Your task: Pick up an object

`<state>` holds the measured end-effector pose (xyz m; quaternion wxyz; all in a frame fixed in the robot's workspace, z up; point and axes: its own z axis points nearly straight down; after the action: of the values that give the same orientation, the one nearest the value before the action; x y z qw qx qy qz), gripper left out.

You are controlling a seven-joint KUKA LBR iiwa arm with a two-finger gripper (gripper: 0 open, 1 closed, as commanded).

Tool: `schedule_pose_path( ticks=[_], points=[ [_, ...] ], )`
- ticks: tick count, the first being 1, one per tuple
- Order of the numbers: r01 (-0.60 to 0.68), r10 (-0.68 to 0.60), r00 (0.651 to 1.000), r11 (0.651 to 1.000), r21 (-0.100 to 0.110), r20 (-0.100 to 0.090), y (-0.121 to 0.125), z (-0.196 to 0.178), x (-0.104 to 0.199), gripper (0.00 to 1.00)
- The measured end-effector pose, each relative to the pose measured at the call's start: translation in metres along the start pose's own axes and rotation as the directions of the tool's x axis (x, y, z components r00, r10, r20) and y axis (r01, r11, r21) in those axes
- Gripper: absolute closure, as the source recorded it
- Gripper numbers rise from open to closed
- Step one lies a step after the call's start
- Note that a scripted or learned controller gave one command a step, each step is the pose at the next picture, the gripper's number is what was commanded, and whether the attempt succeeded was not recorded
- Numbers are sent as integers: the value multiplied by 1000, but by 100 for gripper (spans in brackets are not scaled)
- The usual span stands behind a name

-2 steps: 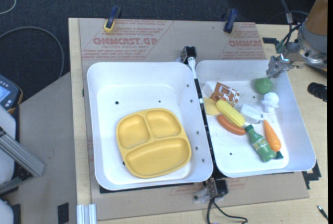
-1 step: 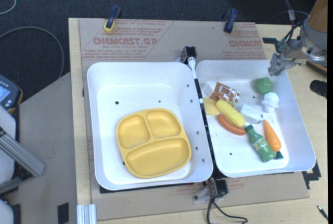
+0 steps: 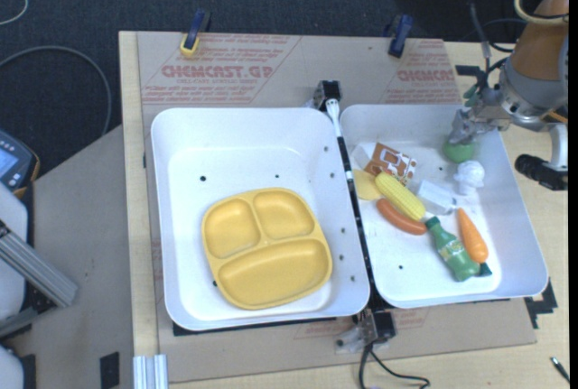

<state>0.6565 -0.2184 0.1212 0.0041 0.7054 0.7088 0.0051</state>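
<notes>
In the camera view, you see the gripper (image 3: pixel 470 127) low over the right bin (image 3: pixel 524 225), at about one o'clock from the bin's centre, close to the far wall. A small green object (image 3: pixel 458 152) lies directly under it, touching or nearly touching the fingertips; whether the claw is wide, narrow or already closed on this thing, I cannot tell, because the wrist hides the gap. This green piece is the likely thing to pick. It looks like a small plastic toy, so I judge it light, stiff and a little slippery, and you should take it across its narrow middle so that it does not roll away. Just beside it at five o'clock sits a white round piece (image 3: pixel 469 172). Further toward six o'clock lie a carrot (image 3: pixel 472 236), a green bottle (image 3: pixel 449 249), a corn cob (image 3: pixel 398 196) and a sausage (image 3: pixel 401 217), all toy food, probably hollow and light. The left bin (image 3: pixel 181 143) holds a yellow divided tray (image 3: pixel 265 245), which is flat and hard to grip.
</notes>
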Motion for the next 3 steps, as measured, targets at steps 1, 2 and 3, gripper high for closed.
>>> schedule_pose_path(
  ticks=[1, 2, 3],
  points=[
    [0, 0, 1000, 1000, -4, 4, 1, -10, -1, 100],
    [1, -1, 1000, 1000, -7, 6, 2, -20, -1, 100],
    [2, -2, 1000, 1000, -11, 9, 3, -31, -1, 100]
  ],
)
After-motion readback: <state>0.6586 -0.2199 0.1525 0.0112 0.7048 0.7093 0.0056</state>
